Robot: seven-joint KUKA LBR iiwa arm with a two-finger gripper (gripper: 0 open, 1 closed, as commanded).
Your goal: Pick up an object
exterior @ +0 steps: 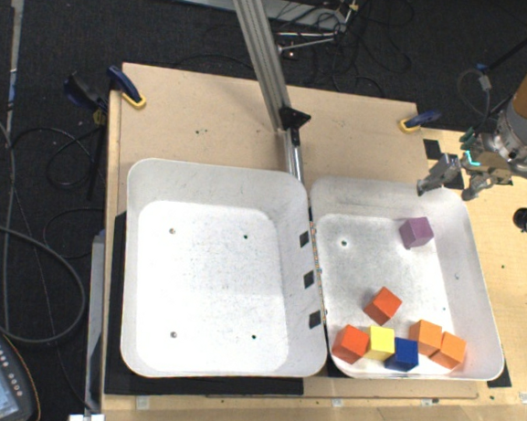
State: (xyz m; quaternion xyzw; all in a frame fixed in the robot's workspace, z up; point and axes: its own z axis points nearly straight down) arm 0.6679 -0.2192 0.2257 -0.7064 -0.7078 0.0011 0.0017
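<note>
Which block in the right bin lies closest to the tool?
The purple block, alone near the right bin's far end, just below the tool. The orange, yellow and blue blocks all cluster at the near end.

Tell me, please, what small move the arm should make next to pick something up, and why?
Probably bring the tool a little toward the near-left, over the purple block, then lower. The tool sits over the right bin's far rim with nothing between its fingers. The purple block is the closest object and lies alone, unlike the cluster of blocks at the near edge.
</note>
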